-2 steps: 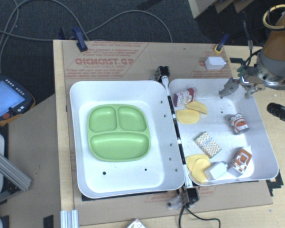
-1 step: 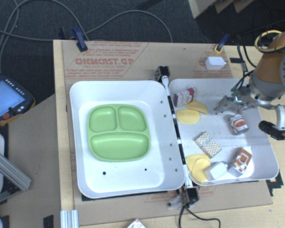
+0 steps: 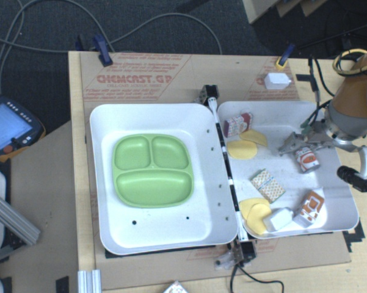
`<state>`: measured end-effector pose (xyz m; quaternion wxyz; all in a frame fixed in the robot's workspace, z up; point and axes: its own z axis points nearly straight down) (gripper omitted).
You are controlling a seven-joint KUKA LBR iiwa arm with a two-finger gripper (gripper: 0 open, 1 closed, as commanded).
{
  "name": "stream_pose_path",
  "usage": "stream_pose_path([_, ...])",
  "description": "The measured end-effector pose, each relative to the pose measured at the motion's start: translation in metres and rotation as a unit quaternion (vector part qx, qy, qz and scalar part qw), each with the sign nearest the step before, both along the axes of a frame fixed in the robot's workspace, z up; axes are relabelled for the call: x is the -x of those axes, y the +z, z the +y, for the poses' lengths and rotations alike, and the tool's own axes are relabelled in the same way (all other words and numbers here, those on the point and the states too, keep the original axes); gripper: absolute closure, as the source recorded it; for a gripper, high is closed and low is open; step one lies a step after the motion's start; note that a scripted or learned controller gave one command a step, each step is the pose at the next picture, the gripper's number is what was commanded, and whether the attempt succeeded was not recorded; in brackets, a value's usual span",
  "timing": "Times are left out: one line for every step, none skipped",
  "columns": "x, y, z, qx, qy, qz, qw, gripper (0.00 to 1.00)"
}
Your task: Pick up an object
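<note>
The right bin (image 3: 348,218) holds a scatter of small things, and the checkered packet (image 3: 268,185) near its middle serves as the marker for the rest. Up and to the right of that packet hangs the gripper (image 3: 304,144), its grey arm (image 3: 353,105) coming in from the right edge of the view. The jaws look spread, with nothing caught between them. Just under them, and up-right of the packet, lies a small red-and-white carton (image 3: 306,159), close to the jaws but not pinched by them.

Up and left of the packet sit two pale yellow discs (image 3: 245,146), overlapping, and beyond them, against the far wall of the bin, a red-and-white wrapper (image 3: 238,125). Below the packet lie more yellow discs (image 3: 255,214) with a white block (image 3: 281,219) touching their right side. Down and right of the packet rests an orange-and-white box (image 3: 311,206), tilted.

Well to the left of the packet, past the clamps that join the two bins, the left bin (image 3: 104,163) carries a green divided plate (image 3: 152,170), flat on its floor. Far up from the packet, on the brown surface (image 3: 171,78) outside the bins, a small white block (image 3: 277,81) lies beside the right bin's far rim
</note>
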<state>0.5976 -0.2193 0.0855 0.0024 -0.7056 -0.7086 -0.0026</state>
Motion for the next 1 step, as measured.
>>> stream_pose_path([0.0236,-0.0009,0.0054,0.0029,-0.002,0.001,1.0,0.0])
